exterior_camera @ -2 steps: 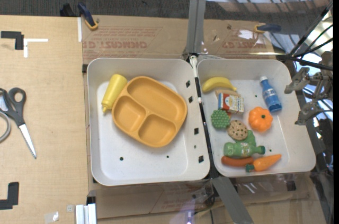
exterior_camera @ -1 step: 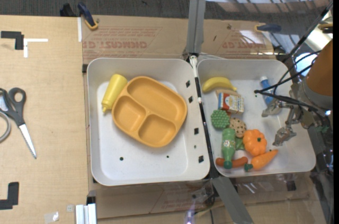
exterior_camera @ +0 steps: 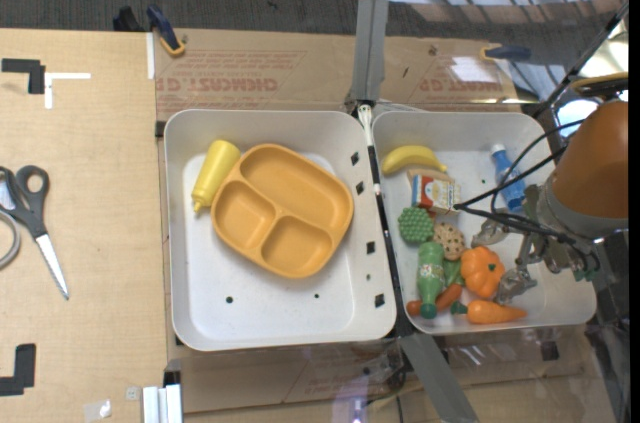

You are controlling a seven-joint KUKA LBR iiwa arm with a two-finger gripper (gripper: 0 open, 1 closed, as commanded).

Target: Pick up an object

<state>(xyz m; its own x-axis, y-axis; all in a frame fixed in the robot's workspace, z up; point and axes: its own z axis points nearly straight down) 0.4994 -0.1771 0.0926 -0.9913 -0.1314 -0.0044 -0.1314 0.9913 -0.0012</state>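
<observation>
Tool sits low in the right bin, near its right wall, arm coming in from the right with the orange band above it. Metal fingers look spread apart, one near the upper side of the small orange pumpkin, the other at its lower right. Nothing visibly clamped between them.

Room: right bin is crowded down its left and bottom; the upper middle of its floor is bare white. Left bin has bare floor along its bottom and right edges.

Right bin contents:
- yellow banana, curved, near top left
- small red-and-white carton just below the banana
- blue bottle, upper right, partly behind cables
- green knobbly round piece
- speckled cookie beside it
- green bottle, lying lengthwise toward the bottom edge
- carrot, smooth orange, along the bottom wall
- pumpkin, ribbed, touching or just beside the fingers

Left bin contents:
- yellow-orange three-compartment tray, rounded corners, tilted diagonally, glossy plastic
- yellow squeeze bottle leaning against the tray's upper left edge

Counter is pale wood; scissors with grey handles lie at far left, well apart from the bins.
</observation>
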